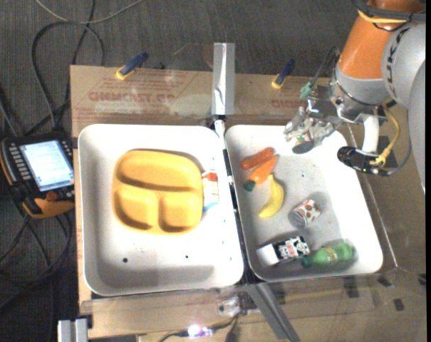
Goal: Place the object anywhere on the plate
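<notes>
My gripper (307, 129) hangs over the far edge of the right bin (368, 223); if it is spread or pressed together I cannot tell. I see nothing gripped. The carrot (259, 160) and banana (272, 197) lie below-left, the yellow plate (158, 189) waits in the left bin (94, 212).

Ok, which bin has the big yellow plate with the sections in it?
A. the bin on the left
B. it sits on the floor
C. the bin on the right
A: the yellow sectioned plastic plate lies in the left white bin, while the right white bin holds the yellow banana and the orange carrot.
</notes>
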